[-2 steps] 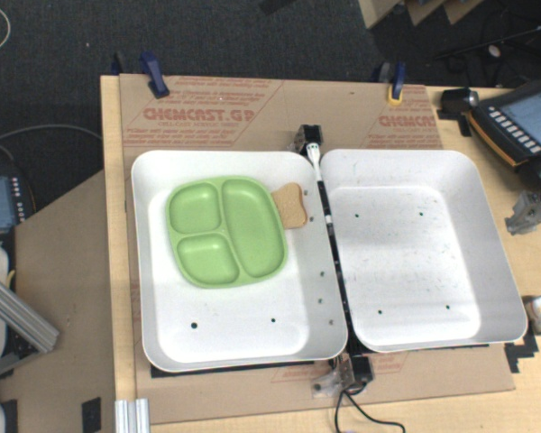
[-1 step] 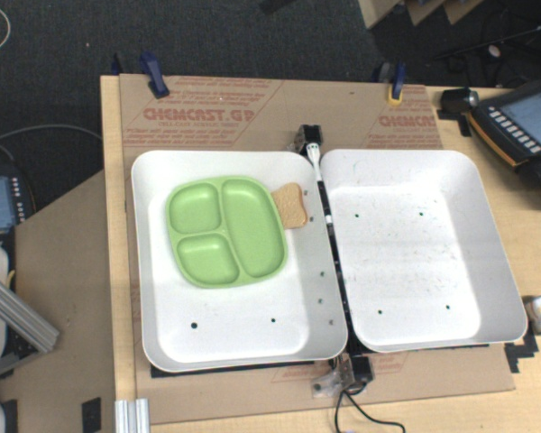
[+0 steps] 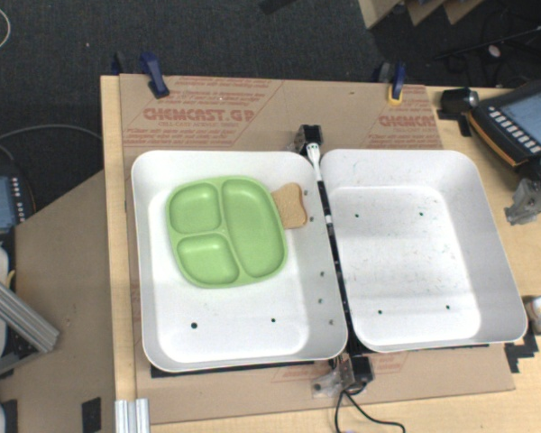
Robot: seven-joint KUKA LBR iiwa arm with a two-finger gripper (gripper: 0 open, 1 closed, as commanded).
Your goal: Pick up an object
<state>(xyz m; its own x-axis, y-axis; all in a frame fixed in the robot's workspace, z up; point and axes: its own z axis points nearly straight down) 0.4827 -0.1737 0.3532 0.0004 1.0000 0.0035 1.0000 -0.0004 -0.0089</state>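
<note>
A light green plate [image 3: 225, 231] with three compartments lies flat in the upper left part of the left bin [image 3: 243, 332]. A small tan slab that looks like a slice of toast [image 3: 291, 206] rests against the plate's right rim, near the divide between the bins.
The right bin [image 3: 415, 251] sits beside the left one, its white floor speckled with small dark marks. Both bins rest on a brown board [image 3: 252, 111] clamped at the back edge. A teach pendant [image 3: 514, 120] lies at the far right.
</note>
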